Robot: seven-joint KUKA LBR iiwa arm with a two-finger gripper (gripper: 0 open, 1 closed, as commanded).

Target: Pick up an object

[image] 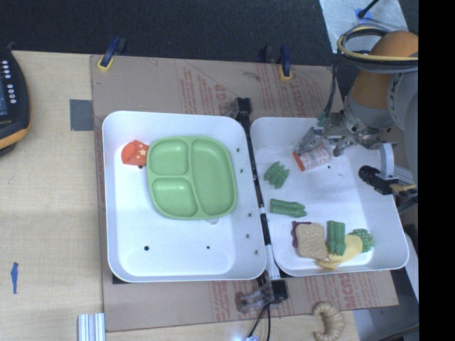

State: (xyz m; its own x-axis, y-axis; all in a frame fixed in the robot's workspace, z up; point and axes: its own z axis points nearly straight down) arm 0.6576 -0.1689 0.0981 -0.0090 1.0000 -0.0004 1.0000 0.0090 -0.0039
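Two shallow white bins side by side on a cardboard-covered worktop point(178, 77). In the left bin point(128, 254): a green three-compartment plate point(192, 177) near the middle, with a small red object point(134, 153) touching the plate's left edge.

In the right bin point(384, 219): a small green piece point(276, 174) near the left wall, a second longer green piece point(287, 207) just below it, and a cluster at the lower edge, made up of a tan slice of toy bread point(310, 240), an upright green piece point(335, 237) beside it, something yellow point(348, 249) underneath, and a green leafy bit point(362, 239) at the right.

Reaching in from the right, grey arm with orange band point(387, 66), claw point(323, 144) low over the upper part of the right bin. Directly at the claw tips, a small red-and-white object point(313, 160), tilted, touching or nearly touching the bin floor. Cannot tell how wide the claw stands, nor whether the object sits between the tips or merely beside them.
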